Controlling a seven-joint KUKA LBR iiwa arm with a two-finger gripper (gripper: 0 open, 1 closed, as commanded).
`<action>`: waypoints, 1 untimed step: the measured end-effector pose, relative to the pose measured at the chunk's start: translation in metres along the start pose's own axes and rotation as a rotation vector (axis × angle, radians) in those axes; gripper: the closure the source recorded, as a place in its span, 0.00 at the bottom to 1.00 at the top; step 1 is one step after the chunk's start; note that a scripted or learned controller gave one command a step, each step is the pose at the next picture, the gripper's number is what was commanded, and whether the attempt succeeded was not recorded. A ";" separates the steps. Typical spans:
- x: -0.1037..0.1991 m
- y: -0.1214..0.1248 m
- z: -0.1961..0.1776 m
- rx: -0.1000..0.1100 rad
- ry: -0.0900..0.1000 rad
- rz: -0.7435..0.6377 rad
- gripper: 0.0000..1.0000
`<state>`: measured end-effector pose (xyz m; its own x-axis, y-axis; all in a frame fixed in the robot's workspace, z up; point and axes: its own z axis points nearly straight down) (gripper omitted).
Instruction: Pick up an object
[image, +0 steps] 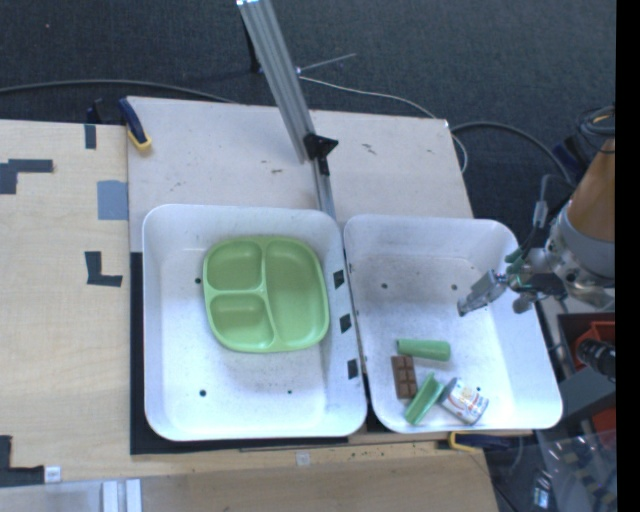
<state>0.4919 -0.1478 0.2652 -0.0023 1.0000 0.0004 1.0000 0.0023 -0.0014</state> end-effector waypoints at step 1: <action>0.000 0.000 0.000 0.000 0.000 0.000 0.00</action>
<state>0.4919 -0.1479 0.2652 -0.0021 1.0000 0.0003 1.0000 0.0021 -0.0011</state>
